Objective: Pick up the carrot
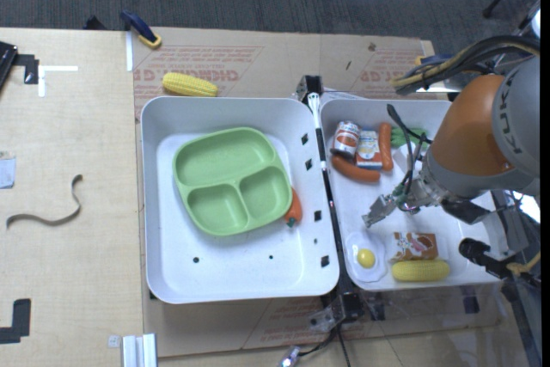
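An orange carrot (295,207) with a small green end lies in the left bin (163,271), tucked against the right edge of the green divided plate (232,180). A second carrot-like orange piece (386,147) with a green leafy top sits at the back of the right bin (344,219). My gripper (379,211) hangs low over the middle of the right bin, pointing left, below that orange piece and well to the right of the plate's carrot. Nothing shows between its tips.
The right bin also holds a red sausage (357,171), two small cans (346,138), a fried egg (366,258), a snack packet (413,247) and a yellow corn cob (420,271). Another corn cob (190,84) lies on the cardboard behind the left bin.
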`<action>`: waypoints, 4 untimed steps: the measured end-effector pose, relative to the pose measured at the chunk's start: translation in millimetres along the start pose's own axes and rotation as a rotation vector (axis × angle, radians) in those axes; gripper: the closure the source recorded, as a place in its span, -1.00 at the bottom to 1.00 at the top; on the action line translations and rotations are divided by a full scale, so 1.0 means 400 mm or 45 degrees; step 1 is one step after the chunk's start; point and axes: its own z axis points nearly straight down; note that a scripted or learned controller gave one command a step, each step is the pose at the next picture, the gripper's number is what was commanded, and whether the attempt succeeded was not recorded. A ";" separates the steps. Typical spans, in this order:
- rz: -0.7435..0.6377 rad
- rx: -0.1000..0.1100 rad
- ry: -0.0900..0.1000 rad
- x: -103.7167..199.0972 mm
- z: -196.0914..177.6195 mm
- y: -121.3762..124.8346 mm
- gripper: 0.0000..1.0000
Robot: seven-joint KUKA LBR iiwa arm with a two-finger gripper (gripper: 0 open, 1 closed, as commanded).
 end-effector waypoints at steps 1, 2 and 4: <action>0.223 -0.003 -0.003 -0.021 0.011 0.113 -1.00; 0.219 -0.001 -0.006 -0.022 -0.011 0.113 1.00; 0.216 0.000 -0.009 -0.024 -0.032 0.113 1.00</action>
